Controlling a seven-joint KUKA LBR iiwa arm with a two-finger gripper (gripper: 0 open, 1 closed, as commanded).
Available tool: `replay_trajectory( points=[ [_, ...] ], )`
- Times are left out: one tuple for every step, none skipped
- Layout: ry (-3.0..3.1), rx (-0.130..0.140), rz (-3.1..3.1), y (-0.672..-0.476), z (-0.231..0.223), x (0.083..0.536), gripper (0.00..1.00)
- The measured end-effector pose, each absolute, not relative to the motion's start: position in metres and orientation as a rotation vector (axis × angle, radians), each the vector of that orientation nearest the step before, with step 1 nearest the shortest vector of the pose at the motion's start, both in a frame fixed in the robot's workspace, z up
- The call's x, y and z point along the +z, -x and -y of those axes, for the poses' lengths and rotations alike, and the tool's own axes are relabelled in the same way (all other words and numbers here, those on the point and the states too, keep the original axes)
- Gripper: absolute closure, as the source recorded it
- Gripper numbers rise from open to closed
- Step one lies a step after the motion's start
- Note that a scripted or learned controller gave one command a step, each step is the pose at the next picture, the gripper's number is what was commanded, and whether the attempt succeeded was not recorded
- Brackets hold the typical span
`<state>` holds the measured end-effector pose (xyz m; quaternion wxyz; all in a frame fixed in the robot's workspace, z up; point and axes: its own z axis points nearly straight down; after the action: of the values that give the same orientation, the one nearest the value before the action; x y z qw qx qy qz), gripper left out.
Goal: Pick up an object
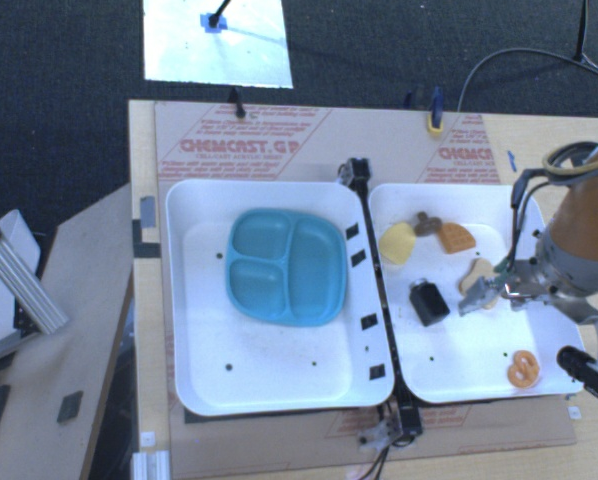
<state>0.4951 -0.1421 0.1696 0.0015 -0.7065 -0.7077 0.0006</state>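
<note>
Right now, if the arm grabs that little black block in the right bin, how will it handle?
The black block looks boxy with flat faces, so it probably won't roll. It seems rigid, likely keeping its shape when pinched. It lies apart from the yellow piece and the end effector beside it, so a push may just slide it across the right bin.

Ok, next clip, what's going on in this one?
A grey arm with an orange band reaches in from the right, its gripper low over the right bin, beside a small tan piece and close to a black block. Nothing is visibly held. Also in that bin: a yellow item, a small brown piece, an orange wedge and an orange pretzel shape. The left bin holds a blue divided plate.
</note>
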Motion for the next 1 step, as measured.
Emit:
replay_trajectory(
  points=[
    [2.218,0.002,2.220,-0.5005,0.1461,0.1097,0.00]
  ],
)
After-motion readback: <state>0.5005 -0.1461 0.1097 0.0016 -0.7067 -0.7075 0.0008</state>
